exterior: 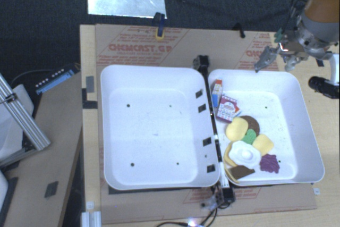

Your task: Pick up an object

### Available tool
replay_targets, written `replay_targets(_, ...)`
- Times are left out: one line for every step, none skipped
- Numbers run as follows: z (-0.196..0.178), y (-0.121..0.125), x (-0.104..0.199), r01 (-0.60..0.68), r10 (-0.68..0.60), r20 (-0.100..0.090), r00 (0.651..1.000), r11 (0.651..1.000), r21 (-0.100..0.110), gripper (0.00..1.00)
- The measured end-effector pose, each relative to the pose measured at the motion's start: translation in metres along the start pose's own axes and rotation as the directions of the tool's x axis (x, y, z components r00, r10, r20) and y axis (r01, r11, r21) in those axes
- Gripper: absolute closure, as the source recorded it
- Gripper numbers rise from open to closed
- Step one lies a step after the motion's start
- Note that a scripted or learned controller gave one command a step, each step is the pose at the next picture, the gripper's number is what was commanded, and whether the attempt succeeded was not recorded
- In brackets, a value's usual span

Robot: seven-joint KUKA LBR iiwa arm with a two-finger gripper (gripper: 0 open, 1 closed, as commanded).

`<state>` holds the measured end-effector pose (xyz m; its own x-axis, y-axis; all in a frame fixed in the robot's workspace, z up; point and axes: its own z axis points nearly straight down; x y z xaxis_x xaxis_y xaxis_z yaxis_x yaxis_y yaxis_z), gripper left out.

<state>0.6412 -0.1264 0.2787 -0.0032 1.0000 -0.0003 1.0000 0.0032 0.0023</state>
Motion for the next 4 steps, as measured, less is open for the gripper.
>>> replay_targets(-0.124, -0.034, 0.081, 0.01, -0.01, -0.002, 1.0, 1.0, -0.013, 0.0)
replay_targets(-0.127, -0.034, 0.076, 0.006, -0.006, 0.0, 1.0, 1.0, -0.005, 1.0)
replay_targets(-0.121, -0.052, 0.171, 0.01, -0.01, -0.004, 1.0, 1.0, 0.001, 1.0)
replay_targets(-0.124, -0.067, 0.2, 0.004, -0.004, -0.002, 1.0, 1.0, 0.001, 1.0)
